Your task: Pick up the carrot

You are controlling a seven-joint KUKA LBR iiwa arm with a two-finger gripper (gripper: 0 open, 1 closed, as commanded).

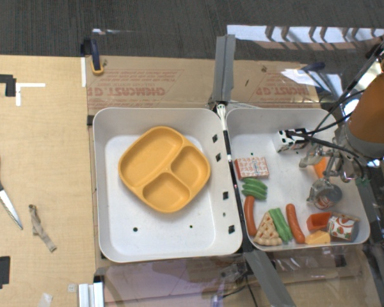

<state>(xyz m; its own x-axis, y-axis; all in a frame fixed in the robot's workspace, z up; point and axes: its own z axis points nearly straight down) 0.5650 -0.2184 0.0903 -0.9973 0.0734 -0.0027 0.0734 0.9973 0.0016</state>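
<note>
Cardboard-covered surface (38, 139), two white bins side by side, yellow plate (164, 169) in the left bin (109, 235). Claw (324, 194) hangs over the right side of the right bin (269, 117); open or closed: cannot tell. Carrot (320, 166), probably the small orange piece just above the claw in frame, is partly hidden by the wrist, long axis unclear. Cardboard at top reads "CHEMAZ", mirrored; the red-white packet (252, 167) is unreadable.
</note>
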